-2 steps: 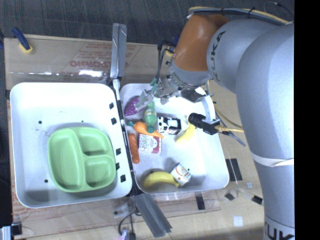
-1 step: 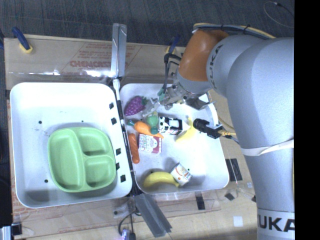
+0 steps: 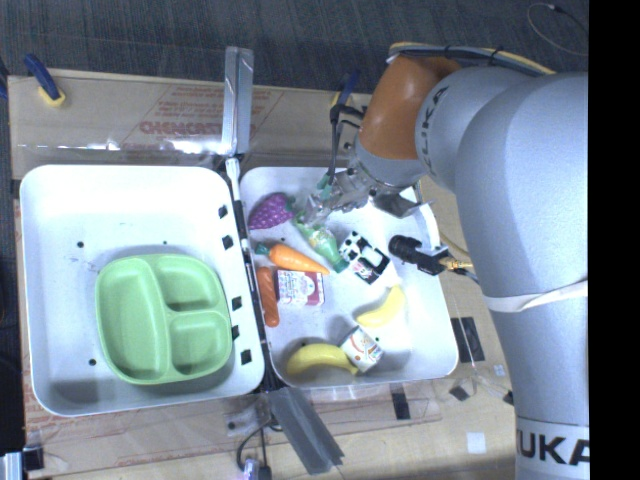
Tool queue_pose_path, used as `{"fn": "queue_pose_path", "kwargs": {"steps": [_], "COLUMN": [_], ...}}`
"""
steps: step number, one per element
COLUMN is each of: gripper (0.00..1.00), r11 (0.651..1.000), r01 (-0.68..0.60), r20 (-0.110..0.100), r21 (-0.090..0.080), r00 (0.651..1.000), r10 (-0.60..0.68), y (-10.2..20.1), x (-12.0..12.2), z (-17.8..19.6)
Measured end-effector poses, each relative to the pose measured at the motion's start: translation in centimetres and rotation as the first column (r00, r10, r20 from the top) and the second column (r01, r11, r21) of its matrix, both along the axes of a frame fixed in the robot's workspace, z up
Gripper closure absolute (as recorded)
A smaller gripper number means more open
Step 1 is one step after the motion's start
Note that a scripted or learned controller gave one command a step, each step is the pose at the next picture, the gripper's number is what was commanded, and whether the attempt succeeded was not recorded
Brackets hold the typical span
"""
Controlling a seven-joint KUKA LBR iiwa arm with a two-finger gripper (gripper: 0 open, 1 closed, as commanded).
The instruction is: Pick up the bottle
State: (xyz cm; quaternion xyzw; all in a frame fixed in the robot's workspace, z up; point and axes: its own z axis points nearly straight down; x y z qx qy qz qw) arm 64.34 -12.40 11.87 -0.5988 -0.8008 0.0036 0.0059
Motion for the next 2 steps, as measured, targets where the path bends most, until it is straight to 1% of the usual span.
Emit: {"fn": "queue_pose_path", "kwargs": {"steps": [1, 2], "gripper": [1.0, 0.0], "r11": [0.954, 0.954], "r01": [0.3, 0.3], "r20": [0.009, 0.009], "r21": [-0.003, -0.003], "r00": [0.954, 0.954], "r10": [-0.3, -0.3], "y": [6.22, 6.21], "x": [1.33, 1.32], "z": [12.52, 12.49]}}
